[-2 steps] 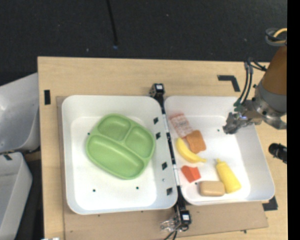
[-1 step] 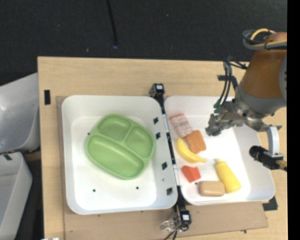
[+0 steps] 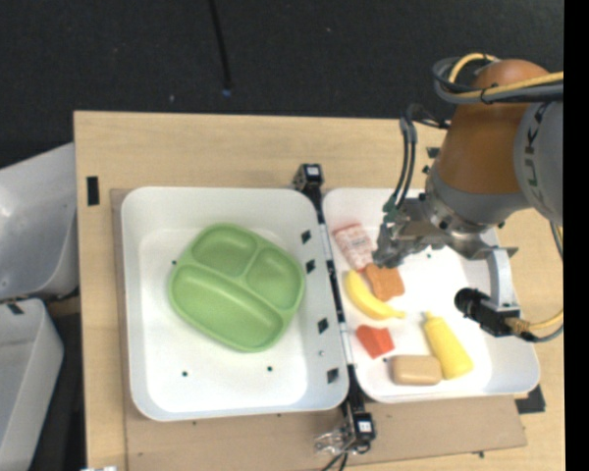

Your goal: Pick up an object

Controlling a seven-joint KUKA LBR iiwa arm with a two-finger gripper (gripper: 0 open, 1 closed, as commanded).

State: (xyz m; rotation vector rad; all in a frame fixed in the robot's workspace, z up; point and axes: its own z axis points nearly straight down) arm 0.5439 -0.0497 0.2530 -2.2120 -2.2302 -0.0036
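at left of frame a green sectioned plastic plate [image 3: 238, 286] lies in the left white bin [image 3: 137, 361]. right of centre, the gripper [image 3: 388, 258] hovers over an orange-brown block [image 3: 384, 282] touching a yellow banana [image 3: 369, 300]; its grip state i cannot tell. this looks like the approach step, and next it likely must descend squarely onto the block.

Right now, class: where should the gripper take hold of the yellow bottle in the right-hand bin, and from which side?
Probably across the middle of the yellow bottle's body, coming straight down. It lies flat with its long sides exposed toward the bin's bare floor; the tan block crowds its lower end, so stay above that.
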